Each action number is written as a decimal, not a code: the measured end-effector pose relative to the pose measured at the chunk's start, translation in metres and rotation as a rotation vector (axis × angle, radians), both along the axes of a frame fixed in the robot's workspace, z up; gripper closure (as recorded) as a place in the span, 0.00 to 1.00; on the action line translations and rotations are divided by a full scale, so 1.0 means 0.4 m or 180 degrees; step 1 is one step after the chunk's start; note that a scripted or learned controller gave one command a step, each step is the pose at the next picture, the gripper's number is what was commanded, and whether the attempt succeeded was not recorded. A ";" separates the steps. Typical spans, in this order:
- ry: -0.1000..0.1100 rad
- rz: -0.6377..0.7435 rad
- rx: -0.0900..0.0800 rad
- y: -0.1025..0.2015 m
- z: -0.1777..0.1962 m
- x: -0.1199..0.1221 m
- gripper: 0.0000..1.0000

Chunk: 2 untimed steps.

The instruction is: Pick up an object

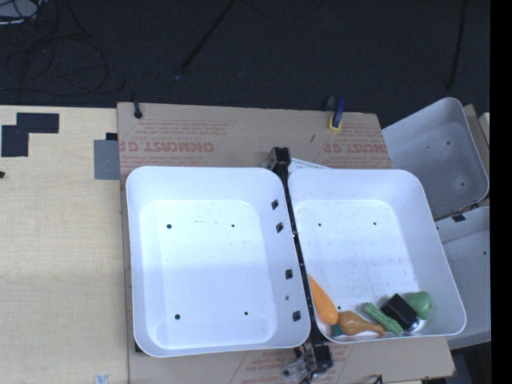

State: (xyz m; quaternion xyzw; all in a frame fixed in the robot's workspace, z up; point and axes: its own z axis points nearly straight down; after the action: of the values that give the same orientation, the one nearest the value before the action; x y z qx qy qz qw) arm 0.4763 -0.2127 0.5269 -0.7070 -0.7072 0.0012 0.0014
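The objects are clustered in the right bin near corner, the carrot lying lengthwise along the divider; the claw's state cannot be told

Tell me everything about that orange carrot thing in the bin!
The orange carrot looks like smooth toy plastic, long and tapered. It lies slanted in the right bin, against the wall near the divider, at the bin's near edge. Its lower end meets a tan, lumpy toy beside it.

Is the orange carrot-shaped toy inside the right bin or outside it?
Inside. The orange carrot-shaped toy lies in the right white bin, against its left wall near the front corner.
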 end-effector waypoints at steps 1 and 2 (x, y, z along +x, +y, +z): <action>0.0005 -0.0003 0.0002 0.000 -0.082 0.000 1.00; 0.0005 -0.0003 0.0002 0.000 -0.179 0.000 1.00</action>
State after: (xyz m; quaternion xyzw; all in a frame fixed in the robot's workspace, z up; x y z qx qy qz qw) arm 0.4762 -0.2127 0.4554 -0.7074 -0.7069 0.0015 0.0021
